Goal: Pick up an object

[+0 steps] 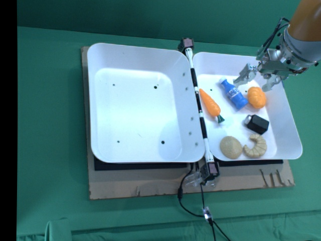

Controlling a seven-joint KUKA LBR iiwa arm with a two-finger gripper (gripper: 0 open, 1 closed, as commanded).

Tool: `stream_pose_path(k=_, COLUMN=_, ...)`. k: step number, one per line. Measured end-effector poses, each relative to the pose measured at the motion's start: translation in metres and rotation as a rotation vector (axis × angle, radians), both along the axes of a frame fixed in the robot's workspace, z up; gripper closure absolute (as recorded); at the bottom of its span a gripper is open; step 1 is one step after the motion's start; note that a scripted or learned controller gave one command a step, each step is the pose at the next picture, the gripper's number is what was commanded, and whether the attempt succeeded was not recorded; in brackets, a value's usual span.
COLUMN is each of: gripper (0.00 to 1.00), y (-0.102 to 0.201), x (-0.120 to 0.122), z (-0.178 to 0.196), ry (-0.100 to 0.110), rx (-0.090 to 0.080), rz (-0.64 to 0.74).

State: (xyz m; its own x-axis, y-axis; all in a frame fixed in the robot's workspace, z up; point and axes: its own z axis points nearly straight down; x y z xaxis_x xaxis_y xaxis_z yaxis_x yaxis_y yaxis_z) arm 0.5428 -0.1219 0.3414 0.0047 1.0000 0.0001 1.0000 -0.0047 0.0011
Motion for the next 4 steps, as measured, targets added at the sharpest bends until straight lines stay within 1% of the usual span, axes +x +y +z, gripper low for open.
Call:
stream_pose_path(k=1, gripper=0.00, y=0.000, x=0.000, z=0.000, ry=0.000, rx=0.000, rz=0.000)
stream_pose_path(k=2, gripper=0.00, y=0.001, x=-0.010, z=-0.050, ry=0.005, rx=0.000, rz=-0.001)
stream_pose_path(k=3, gripper=0.00, y=0.002, x=-0.013, z=-0.091, ry=0.004, rx=0.000, rz=0.000)
stream_pose_path(k=4, gripper=0.00, y=-0.003, x=-0.020, z=-0.150, ry=0.007, rx=0.000, rz=-0.001)
